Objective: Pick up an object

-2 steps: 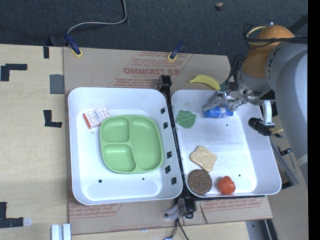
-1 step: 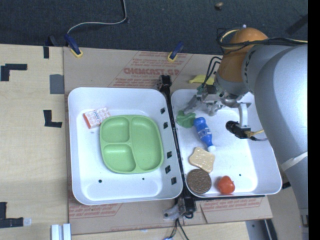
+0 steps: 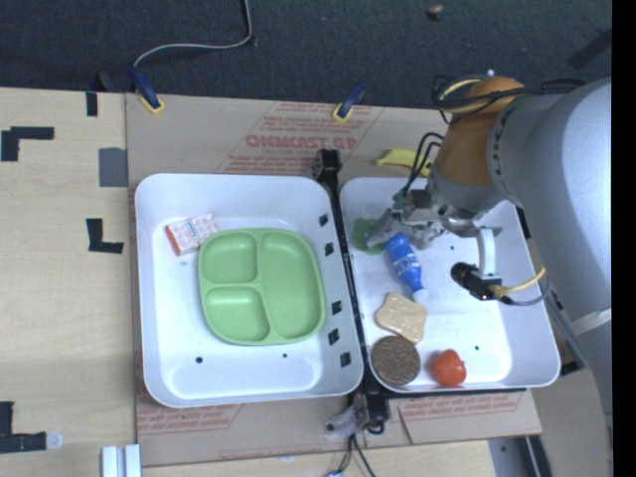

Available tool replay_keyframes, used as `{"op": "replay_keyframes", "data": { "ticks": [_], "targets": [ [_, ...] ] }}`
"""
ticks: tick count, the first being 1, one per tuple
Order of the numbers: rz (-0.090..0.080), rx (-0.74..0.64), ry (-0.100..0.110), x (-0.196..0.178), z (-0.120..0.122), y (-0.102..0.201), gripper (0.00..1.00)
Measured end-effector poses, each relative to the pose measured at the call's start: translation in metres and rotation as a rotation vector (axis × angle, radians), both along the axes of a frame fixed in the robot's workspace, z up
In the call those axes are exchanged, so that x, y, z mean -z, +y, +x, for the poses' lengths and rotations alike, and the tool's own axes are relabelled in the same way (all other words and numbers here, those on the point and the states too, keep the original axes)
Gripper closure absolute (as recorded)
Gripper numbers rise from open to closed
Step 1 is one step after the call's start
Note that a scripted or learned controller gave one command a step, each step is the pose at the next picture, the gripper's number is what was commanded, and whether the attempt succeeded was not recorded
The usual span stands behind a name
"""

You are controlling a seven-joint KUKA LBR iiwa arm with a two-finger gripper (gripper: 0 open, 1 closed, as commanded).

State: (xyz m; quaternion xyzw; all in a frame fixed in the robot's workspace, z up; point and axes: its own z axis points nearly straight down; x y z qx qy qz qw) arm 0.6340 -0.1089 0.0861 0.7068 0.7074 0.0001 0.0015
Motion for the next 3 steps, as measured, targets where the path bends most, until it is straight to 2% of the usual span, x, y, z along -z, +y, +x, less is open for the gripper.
{"op": "replay_keyframes", "data": {
  "ticks": [1,3],
  "targets": [
    [-0.001,0.0,-0.002,0.0,-0.021,0.01,0.0],
    [0.0,0.0,-0.005,-0.001,-0.063,0.009,0.0]
  ]
}}
